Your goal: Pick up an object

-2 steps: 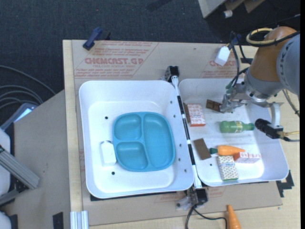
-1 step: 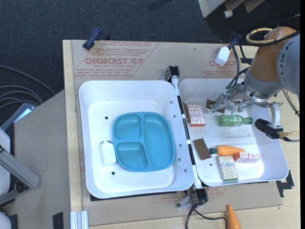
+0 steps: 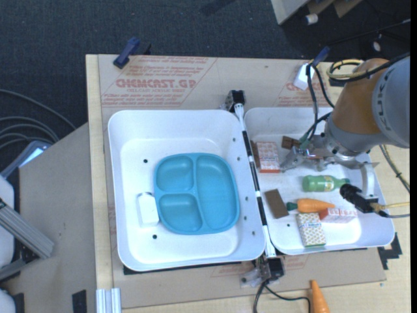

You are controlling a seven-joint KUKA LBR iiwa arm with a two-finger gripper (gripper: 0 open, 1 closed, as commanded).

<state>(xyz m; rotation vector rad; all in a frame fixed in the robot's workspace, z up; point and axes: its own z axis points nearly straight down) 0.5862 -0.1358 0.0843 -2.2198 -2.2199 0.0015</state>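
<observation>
End effector hung low in the right white bin; grip state could not be told. Green plastic bottle lay just beside, likeliest target.

site: robotics lab | evidence: grey industrial arm with orange band; brown paper-masked bench sheet; loose black cables on dark carpet floor

Both white bins are looking like smooth, slightly glossy plastic; the blue divided tray is showing matt plastic; the bench board is looking papery.
</observation>
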